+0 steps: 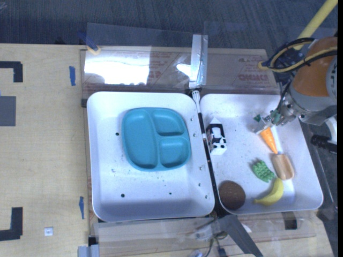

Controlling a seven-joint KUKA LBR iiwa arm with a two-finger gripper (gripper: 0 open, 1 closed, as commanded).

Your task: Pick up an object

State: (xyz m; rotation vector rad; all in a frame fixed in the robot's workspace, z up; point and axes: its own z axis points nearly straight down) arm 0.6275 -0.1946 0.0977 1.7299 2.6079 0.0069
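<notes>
The counter (37,143) is pale wood with black corner marks and bits of blue tape on its left part. Two shallow white bins sit side by side on it. Behind them a clear sheet (139,63) stands upright, catching glare, with cardboard (236,68) lying flat next to it. Beyond the counter the floor (161,4) is dark blue-grey carpet.

The left bin (102,191) holds a blue divided tray (156,138), lying flat near its middle, with small dark specks scattered around it on the white surface.

The right bin (305,159) holds several toys. A black-and-white cow (216,138) lies near the wall shared with the left bin. A carrot (269,138) lies toward the far right, its green top pointing up-left. Just below it are a tan bun (283,166), a green leafy piece (262,171) and a banana (271,193), close together. A brown ball (232,194) sits at the near edge, apart from the banana.

The arm (313,79) comes in from the upper right, with yellow and black cables looped over it. The gripper (278,115) hangs low over the far right of the right bin, just above the carrot's green top. Its fingers are too small and cluttered to tell how far apart they are, or whether they have anything between them.
</notes>
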